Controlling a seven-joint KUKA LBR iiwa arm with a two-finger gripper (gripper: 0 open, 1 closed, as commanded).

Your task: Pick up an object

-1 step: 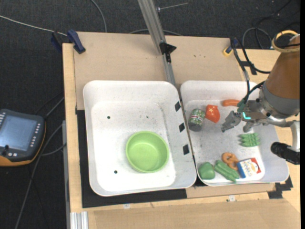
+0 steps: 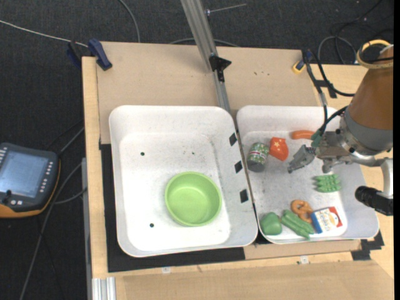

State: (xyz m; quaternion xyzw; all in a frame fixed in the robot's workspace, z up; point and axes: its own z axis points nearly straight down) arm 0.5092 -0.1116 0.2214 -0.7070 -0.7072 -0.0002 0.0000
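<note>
- Gripper (image 2: 304, 159): fingers spread, holding nothing, above the right bin (image 2: 275, 119).
- Red toy (image 2: 279, 148), small can (image 2: 257, 156): just left of the fingers.
- Green bowl (image 2: 192, 198): left bin (image 2: 162, 125).

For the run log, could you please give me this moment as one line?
gripper: over right bin, nothing seen held | nearest: red pepper, can | left bin: green bowl
</note>
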